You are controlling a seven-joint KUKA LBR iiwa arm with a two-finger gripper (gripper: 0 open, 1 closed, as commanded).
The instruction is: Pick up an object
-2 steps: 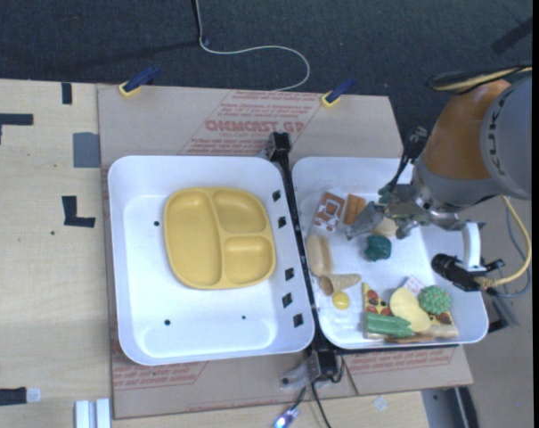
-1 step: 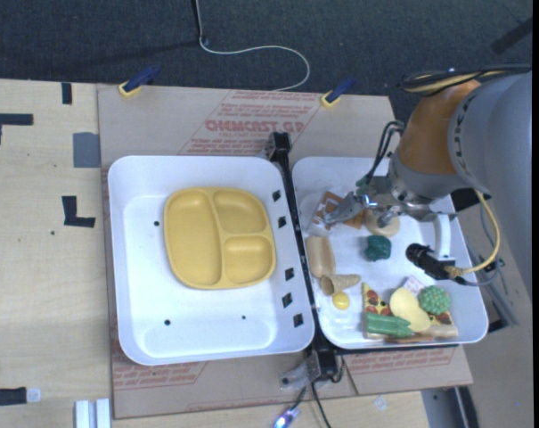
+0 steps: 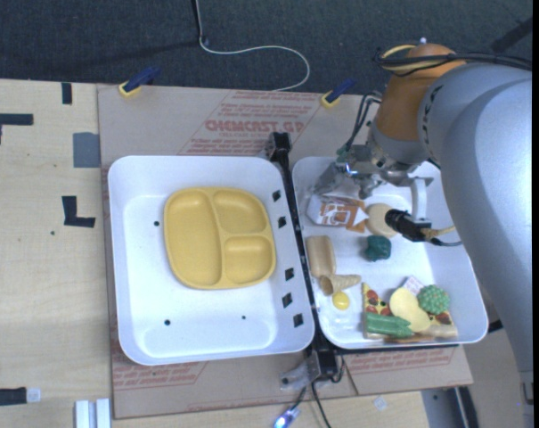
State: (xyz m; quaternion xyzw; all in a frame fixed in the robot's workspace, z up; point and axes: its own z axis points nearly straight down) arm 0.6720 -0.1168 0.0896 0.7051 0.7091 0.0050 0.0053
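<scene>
Seen from above: two white bins on a cardboard-topped desk (image 3: 37, 239). In the left bin (image 3: 131, 239), a yellow divided plate (image 3: 220, 237). In the right bin (image 3: 465, 279), toy food: an orange-and-white packet (image 3: 340, 212), a green lump (image 3: 378, 248), a tan roll (image 3: 320, 255), and at the near edge a jumble of pizza slice (image 3: 373, 301), yellow piece (image 3: 409, 307) and green berry (image 3: 434, 299), hard to separate. Reaching in from the right, the grey arm (image 3: 492, 176), largely cut off. Low over the far end of the right bin, just above the packet, the hand (image 3: 363, 169); cannot tell how far open, with nothing visibly gripped.
</scene>
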